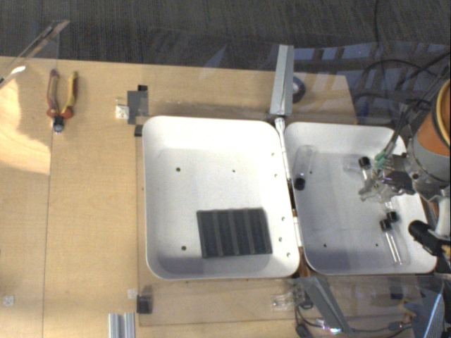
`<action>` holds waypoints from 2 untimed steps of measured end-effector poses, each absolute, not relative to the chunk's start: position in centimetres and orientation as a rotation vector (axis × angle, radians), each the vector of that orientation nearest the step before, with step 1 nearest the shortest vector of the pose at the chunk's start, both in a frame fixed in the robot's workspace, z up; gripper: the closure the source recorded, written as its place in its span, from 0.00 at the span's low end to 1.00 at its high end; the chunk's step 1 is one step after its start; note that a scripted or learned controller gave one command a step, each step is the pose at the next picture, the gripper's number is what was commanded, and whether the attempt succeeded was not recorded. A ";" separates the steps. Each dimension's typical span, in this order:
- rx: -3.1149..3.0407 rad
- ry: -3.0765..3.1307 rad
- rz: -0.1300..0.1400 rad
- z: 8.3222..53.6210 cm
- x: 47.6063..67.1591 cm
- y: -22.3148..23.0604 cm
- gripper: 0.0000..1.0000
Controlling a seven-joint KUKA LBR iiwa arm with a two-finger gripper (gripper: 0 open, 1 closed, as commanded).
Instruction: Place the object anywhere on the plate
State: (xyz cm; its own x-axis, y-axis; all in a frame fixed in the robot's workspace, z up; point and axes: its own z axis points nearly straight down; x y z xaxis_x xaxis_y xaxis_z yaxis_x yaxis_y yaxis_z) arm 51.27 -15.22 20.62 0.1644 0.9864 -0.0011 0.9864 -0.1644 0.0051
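Note:
A dark ribbed plate lies flat in the front part of the left bin. In the right bin lie clear tubes with black caps: one by the left wall, one toward the front right, and a third just left of the gripper. My gripper hangs low over the right side of the right bin, among green wires, beneath the grey arm with its orange band. No tube is clearly seen held by it.
Red and yellow pliers rest on the bench at far left. A metal post stands behind the seam between the bins, and a black bracket sits at the left bin's back corner. Cables crowd the right rear.

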 end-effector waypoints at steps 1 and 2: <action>2.402 2.022 0.003 25.3 58.4 -6.6 1.00; 2.465 1.947 -0.002 18.3 66.9 0.5 1.00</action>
State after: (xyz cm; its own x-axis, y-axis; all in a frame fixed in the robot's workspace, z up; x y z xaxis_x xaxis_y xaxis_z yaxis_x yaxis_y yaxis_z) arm 66.86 0.45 18.30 0.2316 0.9728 -0.0014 0.9728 -0.2316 -0.0004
